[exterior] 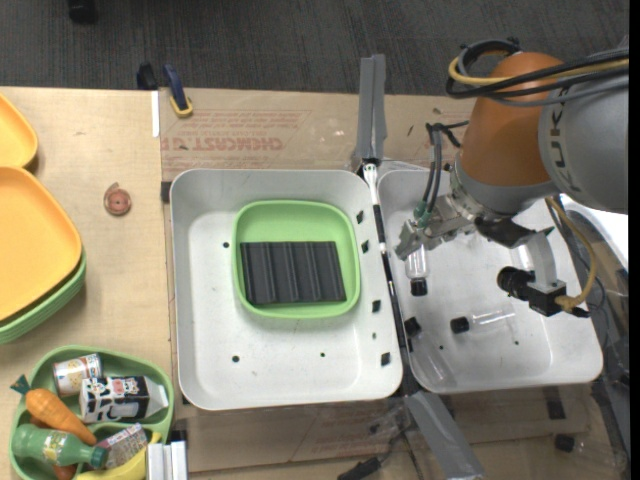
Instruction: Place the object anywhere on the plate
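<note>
A green plate (296, 220) with rounded corners lies in the left bin (200, 348). On it rests a dark grey ribbed rectangular object (291, 272), flat and covering most of the plate's floor. My gripper (415, 264) hangs over the left part of the right bin (530, 368), just right of the divider between the bins and well apart from the plate. Nothing shows in its grasp. The orange band of the arm (510, 128) sits above it.
A small black piece (459, 324) and a clear piece (492, 317) lie on the right bin's floor. Stacked yellow plates (30, 248) sit at the far left, with a green bowl of toy food (85, 413) below them. A small round disc (118, 200) lies on the bench.
</note>
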Motion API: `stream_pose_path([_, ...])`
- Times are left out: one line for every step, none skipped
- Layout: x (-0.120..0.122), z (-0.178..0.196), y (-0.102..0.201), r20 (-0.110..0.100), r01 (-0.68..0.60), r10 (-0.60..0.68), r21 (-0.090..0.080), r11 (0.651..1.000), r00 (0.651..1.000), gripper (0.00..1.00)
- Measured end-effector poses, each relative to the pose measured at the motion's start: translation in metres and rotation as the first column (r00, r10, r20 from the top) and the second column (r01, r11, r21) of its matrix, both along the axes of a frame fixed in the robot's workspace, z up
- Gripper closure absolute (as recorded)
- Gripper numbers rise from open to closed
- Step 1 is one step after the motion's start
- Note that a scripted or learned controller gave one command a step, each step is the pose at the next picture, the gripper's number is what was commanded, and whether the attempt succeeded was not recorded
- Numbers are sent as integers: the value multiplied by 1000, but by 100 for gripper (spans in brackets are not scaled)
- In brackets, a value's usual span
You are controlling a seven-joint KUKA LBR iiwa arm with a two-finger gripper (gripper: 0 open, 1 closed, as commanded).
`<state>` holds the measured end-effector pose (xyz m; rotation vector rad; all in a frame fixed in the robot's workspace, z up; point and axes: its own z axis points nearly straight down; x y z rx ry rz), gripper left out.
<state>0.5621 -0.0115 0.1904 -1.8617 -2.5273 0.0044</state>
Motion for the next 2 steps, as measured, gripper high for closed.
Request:
stream_pose_path([16,0,37,3,-119,119,-1,993,993,100])
stream_pose_path([16,1,37,3,-119,119,-1,993,993,0])
